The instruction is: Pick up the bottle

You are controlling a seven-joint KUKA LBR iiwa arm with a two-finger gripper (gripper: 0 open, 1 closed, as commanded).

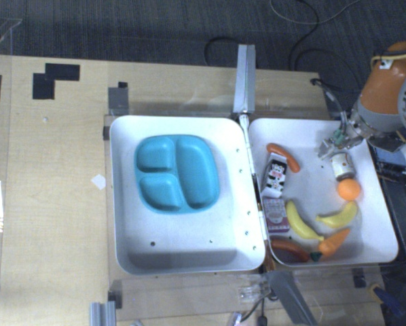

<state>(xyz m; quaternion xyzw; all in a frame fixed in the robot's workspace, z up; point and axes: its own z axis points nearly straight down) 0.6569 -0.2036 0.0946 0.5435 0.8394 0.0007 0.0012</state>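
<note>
Roughly upright-lying small white plastic bottle (341,166) in right white bin (386,243), long axis running near-far, beside orange ball (349,190); pincer (337,141) at its far end, grip state unclear.

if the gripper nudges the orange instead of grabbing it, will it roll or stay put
The orange looks round and smooth, so it would probably roll. It lies by the upper banana's tip, which may stop it on that side. Toward the gripper the right bin's floor looks bare, so it could travel.

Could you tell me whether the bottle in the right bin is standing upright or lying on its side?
Lying on its side: the bottle rests lengthwise on the right bin's floor, just below the claw and above the orange.
</note>
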